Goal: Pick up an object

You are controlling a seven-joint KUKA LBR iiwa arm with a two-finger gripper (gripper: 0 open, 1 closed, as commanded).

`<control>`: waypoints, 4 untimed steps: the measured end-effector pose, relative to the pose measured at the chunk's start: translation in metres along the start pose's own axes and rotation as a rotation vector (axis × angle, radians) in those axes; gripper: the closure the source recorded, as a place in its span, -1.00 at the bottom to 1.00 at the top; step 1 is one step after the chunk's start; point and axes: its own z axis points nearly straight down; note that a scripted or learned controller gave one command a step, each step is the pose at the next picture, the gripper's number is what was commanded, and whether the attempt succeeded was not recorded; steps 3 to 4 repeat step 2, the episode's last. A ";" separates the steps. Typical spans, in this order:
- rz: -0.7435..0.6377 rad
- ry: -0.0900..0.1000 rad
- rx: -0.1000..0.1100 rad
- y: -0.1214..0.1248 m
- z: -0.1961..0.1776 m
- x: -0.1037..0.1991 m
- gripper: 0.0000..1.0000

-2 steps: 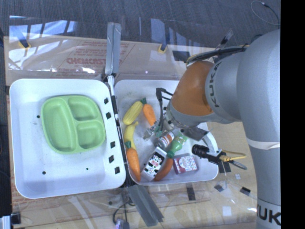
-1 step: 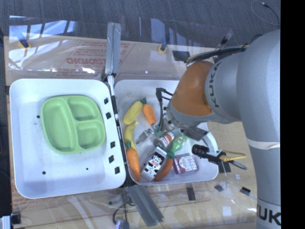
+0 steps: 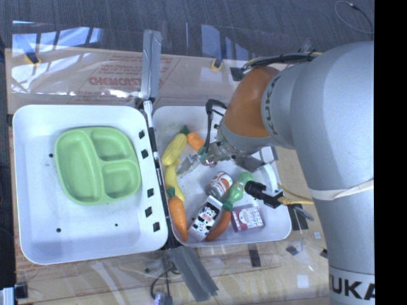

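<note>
My gripper [image 3: 190,164] hangs low over the left-middle of the right bin [image 3: 275,235], reaching in from the right. It sits just right of a yellow corn cob [image 3: 173,149] and above a yellow banana [image 3: 170,178]. A small orange carrot [image 3: 195,142] lies just behind it. Nothing shows as held. Toward the front of the bin lie a can [image 3: 219,185], a green bottle [image 3: 236,190], a cow-print carton [image 3: 205,219], a larger carrot [image 3: 177,215], a reddish sausage [image 3: 220,227] and a red box [image 3: 247,218].
The left bin [image 3: 32,234] holds a green divided plate [image 3: 97,164]. A ridge with black clips [image 3: 151,170] separates the two bins. The arm's grey body and orange band [image 3: 251,107] cover the right bin's back right.
</note>
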 end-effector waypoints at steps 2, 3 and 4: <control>0.130 0.007 0.014 0.050 0.003 -0.074 -1.00; 0.130 0.007 0.014 0.050 0.003 -0.074 -1.00; 0.130 0.007 0.014 0.050 0.003 -0.074 -1.00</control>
